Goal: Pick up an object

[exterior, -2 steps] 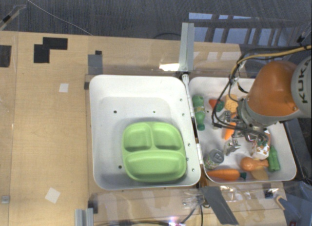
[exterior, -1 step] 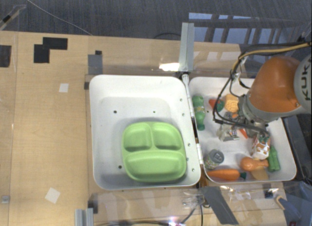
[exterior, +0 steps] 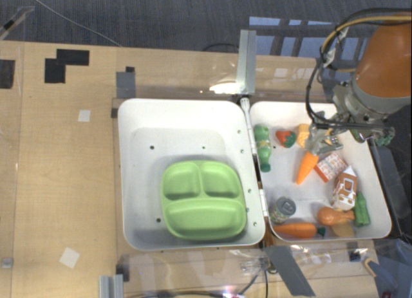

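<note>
Orange toy food lies nearest in the right bin. Farther back, the carrot lies just below the tool. Its grip cannot be told. It should drop straight onto the carrot's middle.

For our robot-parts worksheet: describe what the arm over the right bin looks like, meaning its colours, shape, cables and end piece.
The arm has a rounded orange band above a grey metallic wrist. Black cables, one with a yellow strand, loop from behind the band down its left side. Below the wrist, the gripper is a small cluster of dark and silver parts, too cluttered to make out in detail.
</note>
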### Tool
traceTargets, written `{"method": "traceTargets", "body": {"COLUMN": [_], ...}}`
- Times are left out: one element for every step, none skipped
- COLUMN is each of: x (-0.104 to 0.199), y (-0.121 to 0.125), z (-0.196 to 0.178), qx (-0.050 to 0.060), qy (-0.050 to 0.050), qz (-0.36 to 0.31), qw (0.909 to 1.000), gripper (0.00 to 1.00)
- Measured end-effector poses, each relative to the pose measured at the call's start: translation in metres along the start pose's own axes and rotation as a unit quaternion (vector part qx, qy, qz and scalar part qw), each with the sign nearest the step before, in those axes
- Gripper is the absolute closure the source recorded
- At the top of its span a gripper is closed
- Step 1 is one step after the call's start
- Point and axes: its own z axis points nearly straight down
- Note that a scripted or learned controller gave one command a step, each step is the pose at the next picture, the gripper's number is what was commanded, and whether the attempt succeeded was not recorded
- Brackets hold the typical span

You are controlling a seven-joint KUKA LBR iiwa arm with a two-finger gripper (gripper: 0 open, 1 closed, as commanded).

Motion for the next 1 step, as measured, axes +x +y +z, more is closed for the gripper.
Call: {"method": "traceTargets", "body": {"x": [0.0583], "y": [0.0086], "z": [0.1375], "qx": [-0.001], "qy": [0.002], "qz": [-0.045], "qw": [0.999], "gripper": [1.0]}}
